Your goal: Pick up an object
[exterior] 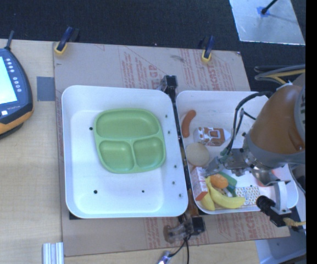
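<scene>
Left bin (73,147): white. Divided plate (129,140): pale green. Right bin (213,96): white. Sausage (187,122): orange-brown. Egg (197,154): off-white. Banana (221,199): yellow. Carton (210,136): brown and white. Arm (279,120): orange band over grey. Desk (21,191): light wood.

— What is seen in the right bin (213,97)?
— The gripper (231,166) is poised just above the banana (222,199); a sausage (187,123) and egg (197,154) are seen alongside.
— And the left bin (73,147)?
— A green plate (129,140) is held there.
</scene>
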